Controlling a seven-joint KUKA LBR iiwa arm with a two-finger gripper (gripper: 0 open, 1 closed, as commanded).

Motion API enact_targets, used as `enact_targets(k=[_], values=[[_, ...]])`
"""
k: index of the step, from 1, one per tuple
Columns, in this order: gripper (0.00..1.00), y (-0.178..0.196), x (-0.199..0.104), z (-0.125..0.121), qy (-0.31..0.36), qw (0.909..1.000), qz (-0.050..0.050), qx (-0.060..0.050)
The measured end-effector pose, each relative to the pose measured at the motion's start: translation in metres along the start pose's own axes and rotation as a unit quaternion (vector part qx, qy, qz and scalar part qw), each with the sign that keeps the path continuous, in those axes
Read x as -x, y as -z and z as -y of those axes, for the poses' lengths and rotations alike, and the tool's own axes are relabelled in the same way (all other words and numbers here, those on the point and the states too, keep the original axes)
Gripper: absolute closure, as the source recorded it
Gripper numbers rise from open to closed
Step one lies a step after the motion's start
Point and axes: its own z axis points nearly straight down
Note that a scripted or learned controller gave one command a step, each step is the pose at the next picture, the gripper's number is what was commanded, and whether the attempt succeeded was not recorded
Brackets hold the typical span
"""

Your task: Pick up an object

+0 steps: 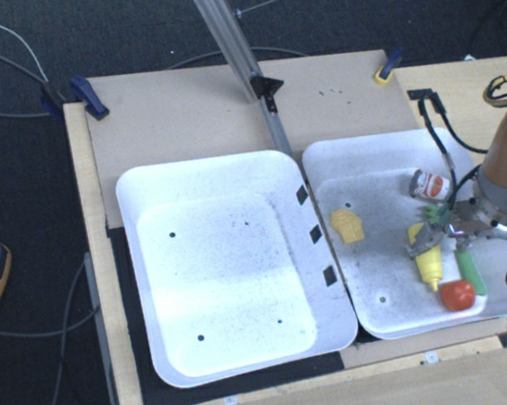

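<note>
Nothing is lifted yet, as far as I can judge; the gripper (438, 233) sits low in the right bin (382, 314) among a can (430, 185), yellow bottle (429, 266) and tomato (457, 294); I cannot tell whether it grips; walls crowd close, open floor lies leftward near the yellow block (347, 225)

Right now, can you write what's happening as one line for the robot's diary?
stage: reaching | tool: low in right bin, among toys | nearest: yellow bottle, red tomato | apart: yellow block | lifted: nothing seen
</note>
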Motion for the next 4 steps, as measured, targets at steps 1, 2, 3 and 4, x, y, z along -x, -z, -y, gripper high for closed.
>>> enact_targets(k=[1,2,3,4], values=[[0.0,-0.026,0.0,0.0,0.0,1.0,0.0,0.0],[1.0,-0.014,0.0,0.0,0.0,1.0,0.0,0.002],[1.0,0.043,0.009,-0.005,0.0,1.0,0.001,0.003],[1.0,0.096,-0.001,-0.009,0.001,1.0,0.001,0.004]])
